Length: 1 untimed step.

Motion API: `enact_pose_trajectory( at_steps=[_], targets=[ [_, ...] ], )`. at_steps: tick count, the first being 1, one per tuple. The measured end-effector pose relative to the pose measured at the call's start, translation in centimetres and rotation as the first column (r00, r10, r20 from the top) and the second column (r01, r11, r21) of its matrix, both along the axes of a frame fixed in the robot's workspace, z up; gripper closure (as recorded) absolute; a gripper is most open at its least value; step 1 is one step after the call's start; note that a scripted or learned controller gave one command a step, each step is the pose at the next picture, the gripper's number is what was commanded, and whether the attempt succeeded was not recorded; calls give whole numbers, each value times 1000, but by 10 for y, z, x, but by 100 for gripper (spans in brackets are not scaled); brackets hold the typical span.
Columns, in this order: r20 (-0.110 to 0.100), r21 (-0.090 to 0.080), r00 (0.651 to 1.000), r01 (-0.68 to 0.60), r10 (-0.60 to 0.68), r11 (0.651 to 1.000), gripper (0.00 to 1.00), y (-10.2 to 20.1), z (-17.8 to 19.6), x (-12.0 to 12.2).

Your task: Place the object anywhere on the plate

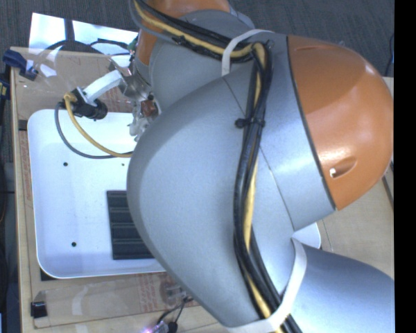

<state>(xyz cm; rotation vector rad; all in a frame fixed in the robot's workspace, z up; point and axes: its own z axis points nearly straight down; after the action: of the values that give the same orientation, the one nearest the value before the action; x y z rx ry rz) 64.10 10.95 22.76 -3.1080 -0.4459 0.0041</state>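
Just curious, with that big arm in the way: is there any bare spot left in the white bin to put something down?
Yes: the bin floor is bare on its left, between the rim and the dark ribbed pad. The top end is crowded by the looping cable and gripper; the arm covers everything to the right.

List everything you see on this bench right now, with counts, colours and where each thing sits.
white bin: one, white, left half of the view, on the bench
ribbed dark panel: one, black, inside the bin near its lower right, partly behind the arm
looped cable: one, yellow and black, across the bin's upper part
bench: one, bare wood, around the bin
blue clamp: one, blue, upper left corner of the bench
arm: one, grey with orange sections, covering the centre and right
end effector: one, metallic, above the bin's upper edge
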Motion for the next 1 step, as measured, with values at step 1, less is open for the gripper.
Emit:
enact_pose_trajectory(
  at_steps=[1],
  targets=[
    [-6, 1, 998, -59, 59, 998, 100, -81, -37, -4]
  ],
)
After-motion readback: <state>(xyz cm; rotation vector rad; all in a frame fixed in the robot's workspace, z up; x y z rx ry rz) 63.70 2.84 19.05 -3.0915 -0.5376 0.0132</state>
